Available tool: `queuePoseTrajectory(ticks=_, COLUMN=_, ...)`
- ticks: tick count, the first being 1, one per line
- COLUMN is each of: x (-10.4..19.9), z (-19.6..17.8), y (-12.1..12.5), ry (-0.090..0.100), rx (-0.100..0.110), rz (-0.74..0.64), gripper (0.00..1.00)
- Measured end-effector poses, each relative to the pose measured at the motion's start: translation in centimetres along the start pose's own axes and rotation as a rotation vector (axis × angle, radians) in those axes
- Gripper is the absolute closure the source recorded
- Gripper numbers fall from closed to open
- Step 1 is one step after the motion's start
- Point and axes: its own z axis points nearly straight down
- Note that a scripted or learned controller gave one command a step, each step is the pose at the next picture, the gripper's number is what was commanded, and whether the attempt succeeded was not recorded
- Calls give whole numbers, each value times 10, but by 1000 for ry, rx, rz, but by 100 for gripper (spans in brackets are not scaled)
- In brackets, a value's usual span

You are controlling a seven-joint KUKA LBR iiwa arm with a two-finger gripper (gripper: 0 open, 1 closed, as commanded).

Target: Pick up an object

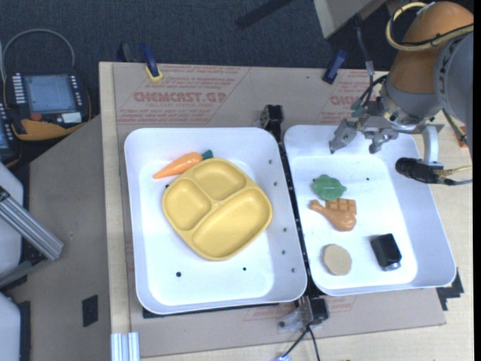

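Note:
My gripper hangs over the far end of the right bin, its two fingers spread apart with nothing between them. Below it in that bin lie a green leafy piece, an orange hand-shaped toy, a round tan cookie and a black block. The green piece is the closest to the gripper, a short way nearer the front of the bin. The left bin holds a yellow divided plate and, at its far left rim, an orange carrot.
The two bins sit side by side on a brown board, with a narrow divider between them. A handheld screen unit lies off the board at the far left.

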Motion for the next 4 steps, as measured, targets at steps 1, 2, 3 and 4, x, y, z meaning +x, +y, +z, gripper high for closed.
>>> queuePoseTrajectory(ticks=1, x=10, z=57, y=1, ry=0, rx=0, rz=0, gripper=0)
queuePoseTrajectory(ticks=2, x=10, z=42, y=3, ry=-2, rx=-9, rz=1, gripper=100)
queuePoseTrajectory(ticks=3, x=10, z=-22, y=3, ry=-3, rx=-14, rz=1, gripper=100)
queuePoseTrajectory(ticks=4, x=10, z=-64, y=4, ry=-3, rx=-14, rz=0, gripper=100)
